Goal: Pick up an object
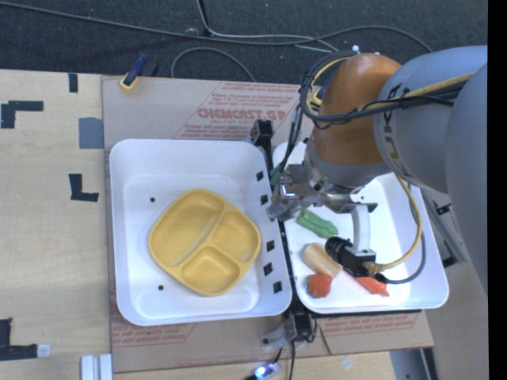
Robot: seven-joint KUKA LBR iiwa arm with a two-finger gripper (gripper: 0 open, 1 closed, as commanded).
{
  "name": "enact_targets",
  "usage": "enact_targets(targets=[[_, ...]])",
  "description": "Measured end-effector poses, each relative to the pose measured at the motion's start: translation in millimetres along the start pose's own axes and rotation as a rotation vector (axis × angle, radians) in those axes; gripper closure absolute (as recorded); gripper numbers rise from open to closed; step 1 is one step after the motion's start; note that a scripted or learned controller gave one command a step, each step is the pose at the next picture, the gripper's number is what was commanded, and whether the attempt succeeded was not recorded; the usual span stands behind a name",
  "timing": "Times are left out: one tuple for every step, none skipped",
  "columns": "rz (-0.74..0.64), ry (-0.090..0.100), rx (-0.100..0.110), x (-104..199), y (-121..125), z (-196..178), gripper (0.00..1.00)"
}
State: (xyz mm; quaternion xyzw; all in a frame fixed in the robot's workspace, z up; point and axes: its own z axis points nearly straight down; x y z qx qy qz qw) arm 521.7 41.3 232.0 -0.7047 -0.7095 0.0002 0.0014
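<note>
Green object (318, 225) lies in right bin (424, 291) | gripper (287, 204) just beside it | grip state: cannot tell | yellow tray (204, 241) in left bin (127, 212)

I see a light wooden bench (47, 236) carrying a brown printed cardboard sheet (198, 109). Two shallow white plastic bins rest side by side on it: the left bin (131, 172) and the right bin (424, 291), their inner edges touching.
</note>
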Motion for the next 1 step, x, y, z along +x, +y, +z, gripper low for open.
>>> enact_targets(targets=[[-0.002, -0.001, -0.001, 58.4, -10.2, -1.4, 1.00]])
